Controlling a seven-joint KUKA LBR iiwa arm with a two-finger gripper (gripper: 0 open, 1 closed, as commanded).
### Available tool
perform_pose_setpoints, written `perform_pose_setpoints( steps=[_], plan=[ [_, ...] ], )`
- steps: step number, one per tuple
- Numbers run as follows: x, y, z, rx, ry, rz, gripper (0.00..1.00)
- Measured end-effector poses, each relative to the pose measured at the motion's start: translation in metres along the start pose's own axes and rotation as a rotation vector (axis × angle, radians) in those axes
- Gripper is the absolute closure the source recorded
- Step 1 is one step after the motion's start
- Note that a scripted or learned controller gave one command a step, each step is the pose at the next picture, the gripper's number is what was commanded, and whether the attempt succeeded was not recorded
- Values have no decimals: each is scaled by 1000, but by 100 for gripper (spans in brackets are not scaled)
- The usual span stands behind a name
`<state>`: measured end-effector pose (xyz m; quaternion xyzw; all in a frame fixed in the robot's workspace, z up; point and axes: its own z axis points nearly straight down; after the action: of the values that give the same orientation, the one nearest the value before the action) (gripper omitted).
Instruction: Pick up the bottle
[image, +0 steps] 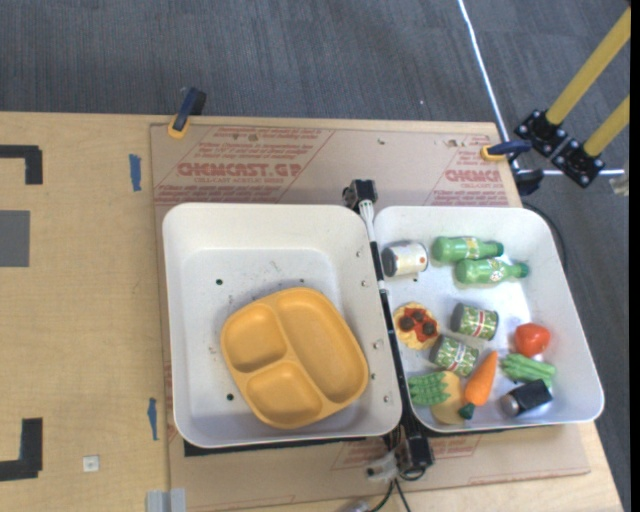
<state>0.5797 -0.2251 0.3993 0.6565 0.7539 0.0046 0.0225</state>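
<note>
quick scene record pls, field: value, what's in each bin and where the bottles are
left bin: yellow divided plate, lying flat
right bin: toy food and cans
bottles: two green bottles, upper and lower, on their sides, side by side at the bin's far end
near bottles: silver can to their left
mid bin: pizza slice, two green-label cans, tomato
near end: carrot, corn, dark can

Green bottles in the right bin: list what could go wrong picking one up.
1. The two green bottles lie side by side, nearly touching, so a grasp may catch both or nudge one away.
2. They lie near the right bin's far wall, with a can close beside them, leaving little room.
</note>
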Motion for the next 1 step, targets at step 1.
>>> perform_pose_setpoints(
  steps=[1],
  plan=[
    [0,1,-11,-4,-3,-1,100]
  ],
)
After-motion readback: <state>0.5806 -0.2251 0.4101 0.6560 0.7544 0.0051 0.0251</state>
